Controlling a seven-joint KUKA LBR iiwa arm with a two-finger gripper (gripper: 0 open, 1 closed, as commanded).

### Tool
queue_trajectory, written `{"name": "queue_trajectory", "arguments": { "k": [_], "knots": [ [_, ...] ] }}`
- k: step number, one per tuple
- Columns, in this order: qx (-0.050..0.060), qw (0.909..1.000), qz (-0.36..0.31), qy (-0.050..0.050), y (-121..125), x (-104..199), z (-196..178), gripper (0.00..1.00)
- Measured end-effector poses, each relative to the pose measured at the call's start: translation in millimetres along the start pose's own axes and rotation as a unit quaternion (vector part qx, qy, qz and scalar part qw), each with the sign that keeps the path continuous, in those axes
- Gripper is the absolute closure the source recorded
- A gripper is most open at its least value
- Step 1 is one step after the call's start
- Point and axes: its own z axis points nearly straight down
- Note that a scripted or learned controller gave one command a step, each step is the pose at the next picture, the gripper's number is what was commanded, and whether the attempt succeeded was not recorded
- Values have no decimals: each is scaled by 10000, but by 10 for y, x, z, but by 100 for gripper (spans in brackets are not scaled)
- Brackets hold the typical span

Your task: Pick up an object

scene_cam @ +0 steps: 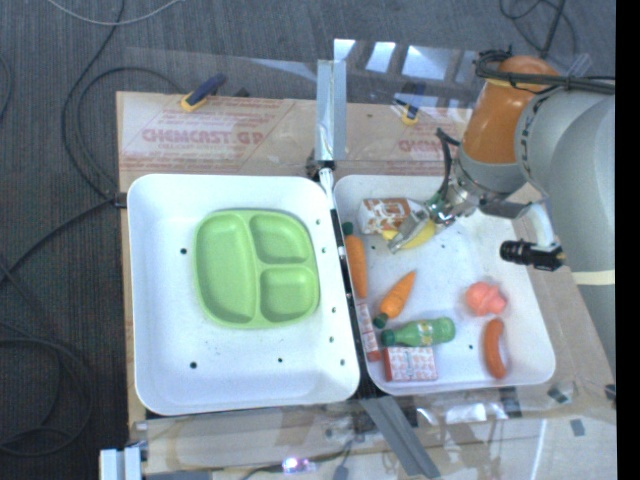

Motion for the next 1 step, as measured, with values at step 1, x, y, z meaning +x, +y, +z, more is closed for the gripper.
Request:
{"name": "queue_trajectory", "arguments": {
  "k": [1],
  "knots": [
    [-251,9995,94,-151,331,610,-936,100]
  ]
}}
